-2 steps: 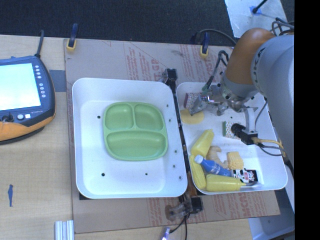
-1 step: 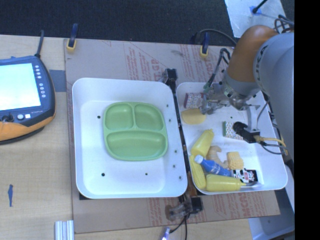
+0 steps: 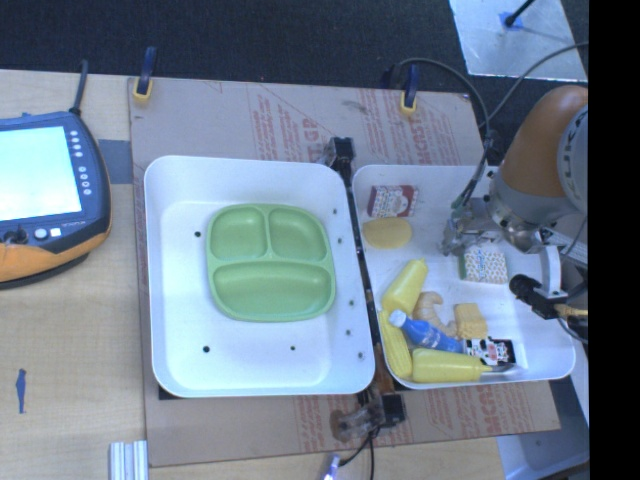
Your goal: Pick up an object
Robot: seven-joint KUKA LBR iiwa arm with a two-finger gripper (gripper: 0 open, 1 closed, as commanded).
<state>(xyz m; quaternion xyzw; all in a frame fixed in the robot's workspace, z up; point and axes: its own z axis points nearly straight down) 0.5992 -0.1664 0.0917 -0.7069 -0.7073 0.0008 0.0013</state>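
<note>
My gripper hangs low over the middle of the right bin, below the grey wrist and its orange band. Just to its right lies a white speckled packet; I cannot tell if they touch. A red and white packet and a pale yellow disc lie to its left. Nearer the front are a yellow cylinder, a blue bottle, a tan cracker, a second yellow cylinder and a black and white item.
The left bin holds a green divided plate. A teach pendant lies at the bench's left edge. Clamps and a black cable run along the back of the cardboard sheet.
</note>
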